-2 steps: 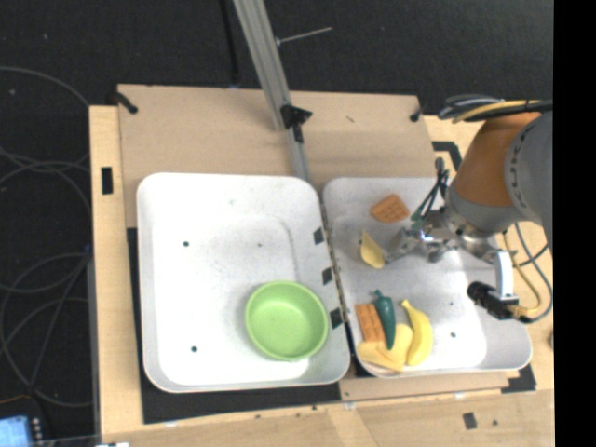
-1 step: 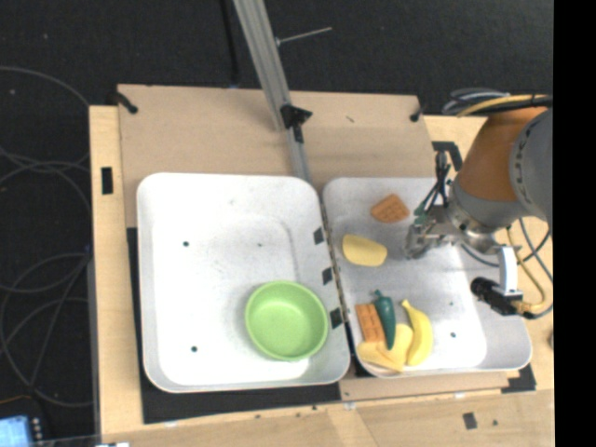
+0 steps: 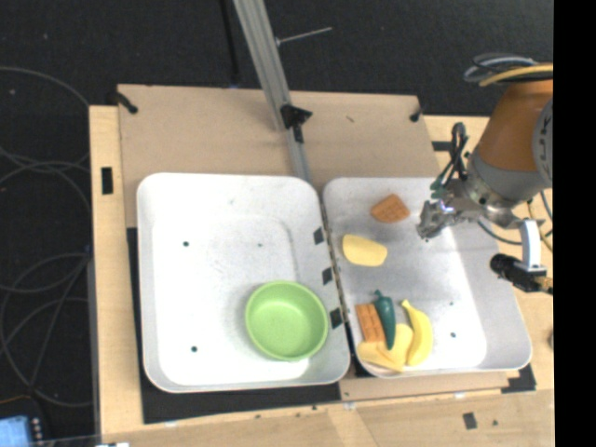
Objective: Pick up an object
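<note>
Two shallow white bins sit side by side on the counter [image 3: 214,128]. The left bin [image 3: 205,212] holds a green bowl [image 3: 287,319], standing upright near its lower right corner, close to the wall shared with the other bin. The right bin [image 3: 466,287] carries the rest of the things. An orange wedge [image 3: 390,209] lies near its upper middle, and a pale yellow lump [image 3: 364,250] lies just below and a little to the left of it, the two close but apart. At the lower left corner of this bin a small heap is gathered: a banana [image 3: 418,333], a green pepper [image 3: 386,315] with a reddish tip, an orange block [image 3: 370,321] and a yellow piece [image 3: 380,355] underneath (these touch or overlap one another, and their exact stacking is hard to read). The arm [image 3: 517,147] reaches in from the right, its orange band above the wrist. The tool [image 3: 430,220] hangs over the upper right part of the right bin, just to the right of the orange wedge and apart from it, with nothing visible in its grip; whether it stands apart or together cannot be told at this size. A slanted metal pole [image 3: 265,54] rises from the counter behind the bins.
</note>
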Motion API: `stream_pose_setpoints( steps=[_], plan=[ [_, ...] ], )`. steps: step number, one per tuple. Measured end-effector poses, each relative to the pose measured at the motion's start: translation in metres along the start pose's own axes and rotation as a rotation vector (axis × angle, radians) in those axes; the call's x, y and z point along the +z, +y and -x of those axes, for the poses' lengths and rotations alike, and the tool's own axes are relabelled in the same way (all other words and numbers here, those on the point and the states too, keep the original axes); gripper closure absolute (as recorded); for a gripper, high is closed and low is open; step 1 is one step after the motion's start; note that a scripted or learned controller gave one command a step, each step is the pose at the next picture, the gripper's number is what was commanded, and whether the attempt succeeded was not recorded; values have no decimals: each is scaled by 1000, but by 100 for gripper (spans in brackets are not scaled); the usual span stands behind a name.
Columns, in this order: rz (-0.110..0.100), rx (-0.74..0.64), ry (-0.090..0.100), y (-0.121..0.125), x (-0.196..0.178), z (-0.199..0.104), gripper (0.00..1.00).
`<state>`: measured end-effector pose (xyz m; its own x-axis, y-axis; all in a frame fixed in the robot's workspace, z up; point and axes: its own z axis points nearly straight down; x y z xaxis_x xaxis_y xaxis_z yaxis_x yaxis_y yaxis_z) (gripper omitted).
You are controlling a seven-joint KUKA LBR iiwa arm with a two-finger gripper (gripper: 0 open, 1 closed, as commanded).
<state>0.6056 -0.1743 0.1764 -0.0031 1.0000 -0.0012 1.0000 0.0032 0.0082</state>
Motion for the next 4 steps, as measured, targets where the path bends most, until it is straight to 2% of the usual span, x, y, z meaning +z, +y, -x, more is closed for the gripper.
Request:
stream_pose_setpoints(
  steps=[1, 2, 3, 4],
  plan=[
    [0, 0, -1, -4, -62, 6, 100],
    [-5, -2, 2, -3, -71, 6, 100],
    [-7, -4, 2, 0, -67, -47, 100],
    [-5, -5, 3, 18, -77, -101, 100]
  ],
)
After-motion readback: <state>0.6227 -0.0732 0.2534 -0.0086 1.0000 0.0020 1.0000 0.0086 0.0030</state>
